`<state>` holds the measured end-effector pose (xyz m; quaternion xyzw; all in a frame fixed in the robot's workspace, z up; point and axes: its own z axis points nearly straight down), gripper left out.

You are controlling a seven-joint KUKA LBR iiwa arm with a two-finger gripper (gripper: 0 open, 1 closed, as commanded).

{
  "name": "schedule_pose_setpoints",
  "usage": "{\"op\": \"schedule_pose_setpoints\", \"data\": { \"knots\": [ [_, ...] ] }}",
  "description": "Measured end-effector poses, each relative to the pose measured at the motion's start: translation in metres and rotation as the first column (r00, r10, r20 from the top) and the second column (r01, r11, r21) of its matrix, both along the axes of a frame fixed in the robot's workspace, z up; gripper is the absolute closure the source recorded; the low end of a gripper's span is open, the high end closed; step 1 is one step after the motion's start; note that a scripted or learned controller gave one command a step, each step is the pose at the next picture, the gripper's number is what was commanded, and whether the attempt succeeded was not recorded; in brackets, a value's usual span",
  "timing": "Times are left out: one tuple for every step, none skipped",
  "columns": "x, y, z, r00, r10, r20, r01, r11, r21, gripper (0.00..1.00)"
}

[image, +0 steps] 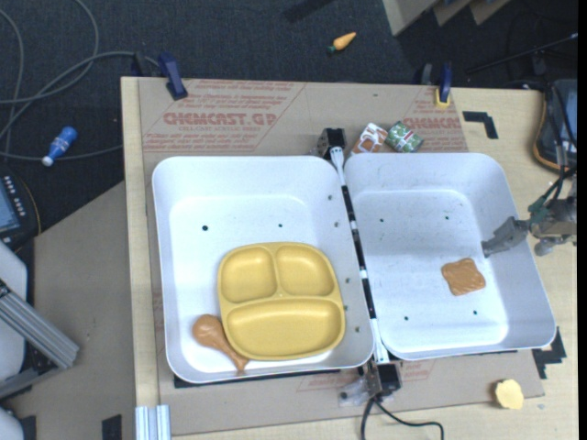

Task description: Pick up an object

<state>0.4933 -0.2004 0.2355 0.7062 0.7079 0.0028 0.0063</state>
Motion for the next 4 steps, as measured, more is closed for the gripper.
{"op": "schedule_pose_setpoints", "data": {
  "knots": [
    [0.031, -0.01, -0.154, 1.0, 0.0, -0.011, 0.0, 1.0, 0.007, 0.0],
    [0.001, 0.044, -0.151, 1.0, 0.0, -0.015, 0.0, 1.0, 0.008, 0.0],
    [0.032, 0.109, -0.151, 1.0, 0.005, -0.01, -0.005, 1.0, 0.006, 0.0],
    [0.031, 0.104, -0.141, 1.0, -0.002, -0.01, 0.002, 1.0, 0.004, 1.0]
  ]
}}
